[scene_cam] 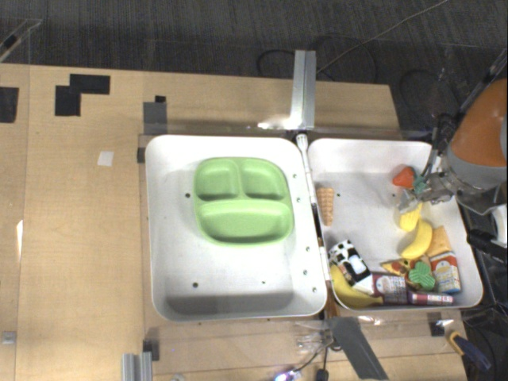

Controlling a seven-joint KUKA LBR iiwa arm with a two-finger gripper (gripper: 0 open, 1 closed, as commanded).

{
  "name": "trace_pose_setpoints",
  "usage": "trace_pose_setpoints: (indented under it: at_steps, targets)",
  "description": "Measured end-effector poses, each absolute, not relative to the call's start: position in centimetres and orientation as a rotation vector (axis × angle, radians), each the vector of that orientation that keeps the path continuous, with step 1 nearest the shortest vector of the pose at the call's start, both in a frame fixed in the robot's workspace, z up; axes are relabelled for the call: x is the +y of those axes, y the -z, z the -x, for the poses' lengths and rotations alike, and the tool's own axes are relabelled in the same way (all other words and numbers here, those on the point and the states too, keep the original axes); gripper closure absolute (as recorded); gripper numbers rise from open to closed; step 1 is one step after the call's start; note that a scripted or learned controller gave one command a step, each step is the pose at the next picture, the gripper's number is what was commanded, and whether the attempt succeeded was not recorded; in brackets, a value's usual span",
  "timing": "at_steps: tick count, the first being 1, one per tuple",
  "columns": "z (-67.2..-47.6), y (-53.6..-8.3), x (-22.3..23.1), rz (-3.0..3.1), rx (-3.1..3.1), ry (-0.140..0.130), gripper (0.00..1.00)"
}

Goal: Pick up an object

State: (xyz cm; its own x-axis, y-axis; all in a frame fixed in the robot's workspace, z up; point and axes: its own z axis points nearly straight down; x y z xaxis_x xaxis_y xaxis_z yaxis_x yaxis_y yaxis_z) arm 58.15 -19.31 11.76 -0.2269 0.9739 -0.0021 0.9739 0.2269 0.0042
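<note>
A light wooden bench (pixel 71 236) stands on dark carpet (pixel 198 14). The tool (pixel 427 187) hangs in the right bin (pixel 357 161) over a yellow toy (pixel 409 217); its grip cannot be made out. The arm (pixel 480 137) is cut off at the edge.

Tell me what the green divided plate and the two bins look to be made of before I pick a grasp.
The green divided plate looks like moulded plastic, matte: one even colour, soft rounded compartment edges, hardly any glare. The left bin and right bin look like smooth white plastic or coated metal, slightly glossy, with rounded corners; the view leaves that open.
</note>
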Motion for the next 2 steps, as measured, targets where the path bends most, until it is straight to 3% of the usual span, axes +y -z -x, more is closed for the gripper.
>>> trace_pose_setpoints:
  at_steps: [1, 2]
  targets:
    - [-60.22, -15.69, -20.47, -1.932, 2.467, -0.005, 1.0]
    - [-60.21, -15.66, -20.45, -1.932, 2.468, -0.005, 0.0]
